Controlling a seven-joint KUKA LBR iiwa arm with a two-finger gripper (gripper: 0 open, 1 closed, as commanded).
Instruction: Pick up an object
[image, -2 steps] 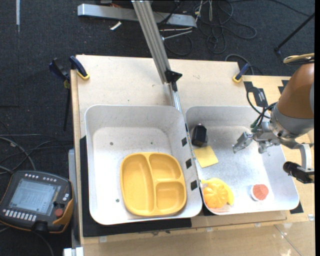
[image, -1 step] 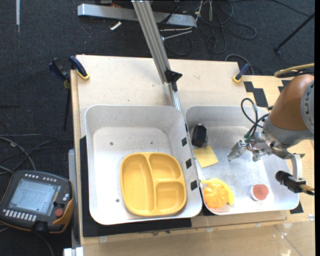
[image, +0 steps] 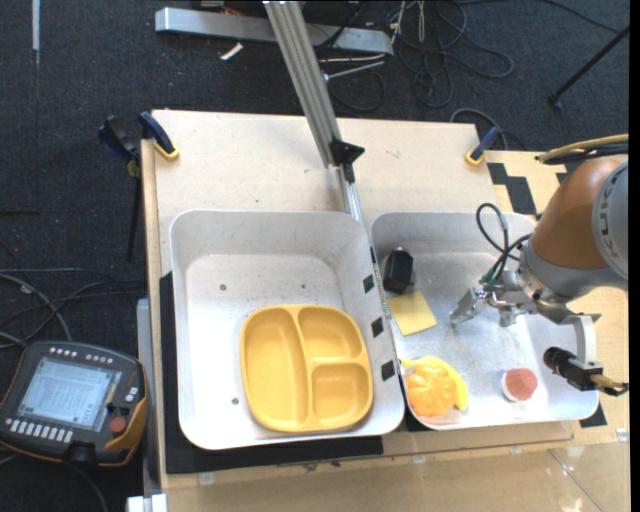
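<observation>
Lying in the right bin (image: 440, 232): a black object (image: 399, 270) near its far left corner, a pale yellow flat square (image: 414, 313) just beside it toward the near edge, an orange-and-yellow toy (image: 435, 388) at the near left corner, and a small pink round piece (image: 520, 383) by the near right edge. Hovering over the bin's middle, right of the yellow square and apart from it, the gripper (image: 483, 304), fingers spread with nothing between them. Reaching in from the right, the arm (image: 580, 235), orange band above the wrist. Resting in the left bin (image: 200, 250), toward its near right corner, a yellow divided tray (image: 305, 367). Sitting off the bench's left edge, a teach pendant (image: 70, 400).
</observation>
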